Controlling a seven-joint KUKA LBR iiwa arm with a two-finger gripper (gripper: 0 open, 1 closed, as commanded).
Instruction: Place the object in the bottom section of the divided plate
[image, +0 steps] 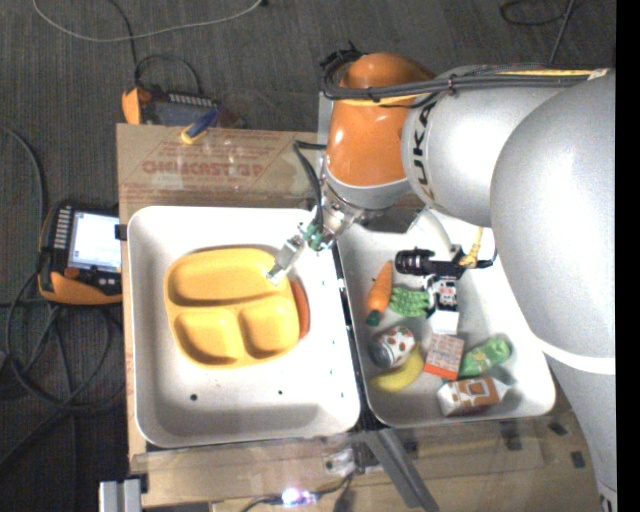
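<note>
A yellow divided plate (235, 305) lies in the left white bin (160, 400). It has one wide section at the far side and two smaller ones at the near side. All three sections look bare. My gripper (280, 266) hangs over the plate's right part, at the right end of the wide section, pointing down and left. I see nothing in it. An orange-red strip (303, 308) runs along the plate's right rim; I cannot tell what it is.
The right bin (530, 395) holds a carrot (379, 288), a green toy (408, 301), a small can (393, 345), a banana (398, 376), a pink box (445, 355) and a carton (470, 396). A cardboard sheet (210, 165) lies behind the left bin.
</note>
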